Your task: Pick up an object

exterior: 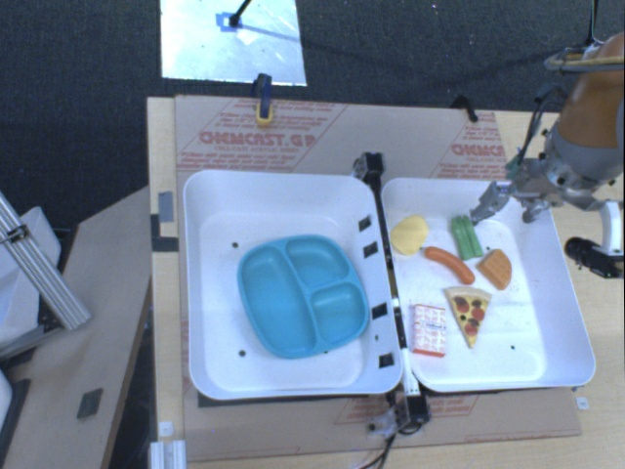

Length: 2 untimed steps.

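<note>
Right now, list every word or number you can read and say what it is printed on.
"CHEMCAST GP": red print on the brown sheet behind the left bin.
Same red print behind the right bin: cut off, unreadable.
Red-and-white packet: print too small.

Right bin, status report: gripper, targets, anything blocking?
Gripper over right bin's far edge, nothing between fingers. Green toy nearest; sausage, pizza slice untouched. Nothing blocking.

My bench (166,291) carries a printed cardboard sheet (293,135), and on that sheet two white bins touch side by side: the left bin (210,291) toward nine o'clock, the right bin (557,330) toward three. A yellow clamp (264,101) grips the sheet's twelve o'clock edge.
</note>
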{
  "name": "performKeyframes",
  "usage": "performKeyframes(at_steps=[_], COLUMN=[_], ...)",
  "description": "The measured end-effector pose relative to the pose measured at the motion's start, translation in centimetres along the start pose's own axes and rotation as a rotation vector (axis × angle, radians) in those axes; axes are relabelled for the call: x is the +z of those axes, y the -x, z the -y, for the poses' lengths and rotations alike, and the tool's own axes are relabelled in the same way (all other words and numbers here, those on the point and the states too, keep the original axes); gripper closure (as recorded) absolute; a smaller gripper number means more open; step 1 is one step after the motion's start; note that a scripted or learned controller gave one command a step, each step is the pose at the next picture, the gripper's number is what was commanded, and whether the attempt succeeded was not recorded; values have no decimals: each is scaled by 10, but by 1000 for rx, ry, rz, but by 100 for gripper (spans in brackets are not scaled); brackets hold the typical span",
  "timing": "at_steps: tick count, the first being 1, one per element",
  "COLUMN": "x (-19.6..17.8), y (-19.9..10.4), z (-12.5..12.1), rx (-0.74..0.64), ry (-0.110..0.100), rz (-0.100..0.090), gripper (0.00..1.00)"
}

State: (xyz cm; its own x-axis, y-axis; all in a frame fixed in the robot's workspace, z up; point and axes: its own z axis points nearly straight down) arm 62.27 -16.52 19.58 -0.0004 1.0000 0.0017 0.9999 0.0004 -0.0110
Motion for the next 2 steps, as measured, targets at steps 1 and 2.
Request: performKeyframes(at_steps=[1, 2], x=[-8, 54], y=[0, -1], z=[-3, -7], rx=[-2, -3], ry=[12, 10], rz=[2, 2], gripper=[0, 0])
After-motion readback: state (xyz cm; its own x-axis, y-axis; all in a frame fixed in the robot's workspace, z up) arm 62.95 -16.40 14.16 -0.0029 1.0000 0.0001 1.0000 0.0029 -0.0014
